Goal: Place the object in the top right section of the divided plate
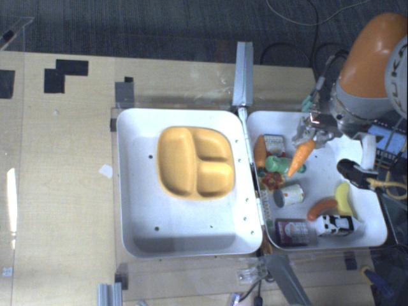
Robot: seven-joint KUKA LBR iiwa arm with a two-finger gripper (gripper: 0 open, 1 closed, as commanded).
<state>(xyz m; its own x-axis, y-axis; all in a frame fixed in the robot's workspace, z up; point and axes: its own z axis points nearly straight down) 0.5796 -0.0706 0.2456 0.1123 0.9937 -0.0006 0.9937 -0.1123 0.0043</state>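
A yellow divided plate (185, 171) lies in the left bin (137, 228), and its top right section (212, 144) holds nothing. My gripper (312, 136) hangs over the upper part of the right bin (376, 231). It is shut on the top end of an orange carrot (299, 159). The carrot slants down and to the left from the fingers, above the other objects in that bin. The arm's orange band (373, 53) and grey wrist hide the right bin's far right corner.
The right bin is crowded: an orange piece (260, 150), a small box (274, 143), a green toy (278, 165), red berries (271, 180), a can (291, 194), a sausage (322, 207), a banana (344, 198), a black-and-white toy (336, 222) and a purple packet (293, 231). A metal divider (243, 75) stands between the bins.
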